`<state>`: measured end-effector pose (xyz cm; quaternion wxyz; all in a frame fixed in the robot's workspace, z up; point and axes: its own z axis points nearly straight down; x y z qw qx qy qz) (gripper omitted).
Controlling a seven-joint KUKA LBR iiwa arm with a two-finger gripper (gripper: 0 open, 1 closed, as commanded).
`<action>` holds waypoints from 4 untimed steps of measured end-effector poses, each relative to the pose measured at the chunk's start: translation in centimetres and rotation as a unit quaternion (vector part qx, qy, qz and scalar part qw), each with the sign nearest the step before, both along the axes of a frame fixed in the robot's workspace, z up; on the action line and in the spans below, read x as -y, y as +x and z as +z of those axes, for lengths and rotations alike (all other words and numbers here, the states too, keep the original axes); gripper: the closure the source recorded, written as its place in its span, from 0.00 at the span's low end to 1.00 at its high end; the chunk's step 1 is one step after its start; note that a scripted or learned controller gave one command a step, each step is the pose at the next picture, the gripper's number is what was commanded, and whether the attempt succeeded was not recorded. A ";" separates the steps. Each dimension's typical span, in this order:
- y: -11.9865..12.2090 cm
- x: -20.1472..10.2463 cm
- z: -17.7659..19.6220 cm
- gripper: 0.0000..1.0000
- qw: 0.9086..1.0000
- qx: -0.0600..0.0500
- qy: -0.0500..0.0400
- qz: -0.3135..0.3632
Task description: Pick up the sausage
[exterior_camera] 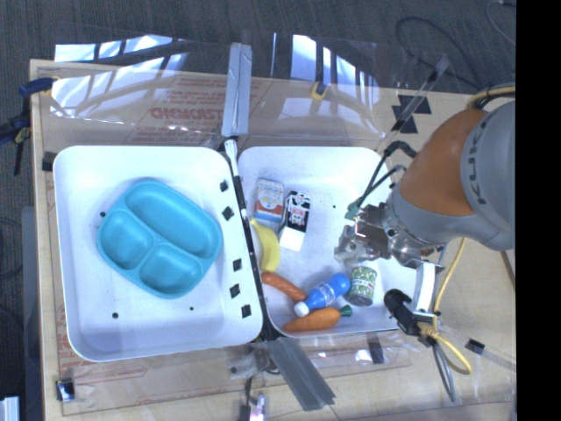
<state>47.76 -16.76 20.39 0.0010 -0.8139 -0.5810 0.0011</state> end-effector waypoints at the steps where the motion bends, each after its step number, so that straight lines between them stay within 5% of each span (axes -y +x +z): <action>1: 0.1 0.0 0.7 1.00 1.000 -0.002 0.000 0.002; 3: 0.2 0.1 2.1 1.00 1.000 -0.007 0.001 0.007; 4: -0.1 -5.7 -10.5 1.00 0.997 -0.001 0.002 0.074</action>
